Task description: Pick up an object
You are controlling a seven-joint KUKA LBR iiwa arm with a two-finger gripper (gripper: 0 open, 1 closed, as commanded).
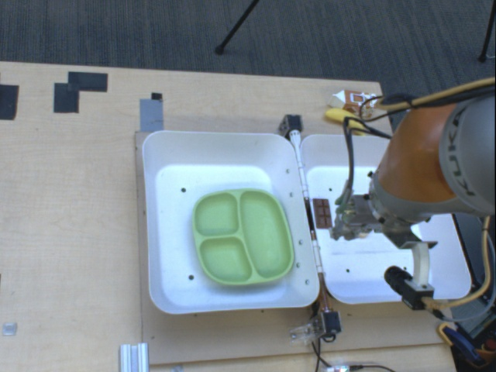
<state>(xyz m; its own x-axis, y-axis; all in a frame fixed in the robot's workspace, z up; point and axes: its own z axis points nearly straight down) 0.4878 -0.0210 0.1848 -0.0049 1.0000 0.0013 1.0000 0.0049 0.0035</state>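
1. From my remote seat I take the green divided tray [244, 237] as my landmark; it has three compartments and lies flat in the left white bin [167, 208], a little toward that bin's near-right part.

2. To the tray's right, past the ridge where the two bins meet, sits the right white bin [364, 281]. A small dark brown rectangular object [321, 212] lies on its floor just beyond that ridge, level with the tray's upper half.

3. The arm [434, 157], grey with an orange band, hangs over the right bin, well to the tray's right. Its wrist and the jaws [353, 225] are down just right of the brown object; from this angle I cannot tell how far the jaws stand apart, nor whether anything is between them.

4. Both bins rest on a pale wooden desk [70, 231] that stretches far to the tray's left.

5. Up and left of the tray, on the desk, I see black tape patches [77, 90] and a small grey block [152, 113] just beyond the left bin's far corner.

6. Beyond the tray, at the far end of the ridge between the bins, sits a small black clamp [291, 123]; another fitting with wires [319, 325] sits at the near end.

7. Up and right of the tray, near the desk's far edge, lie a yellow item and a small wrapper [350, 103].

8. Beyond the desk the floor is dark grey carpet [139, 22], crossed by a thin black stand leg [246, 14].
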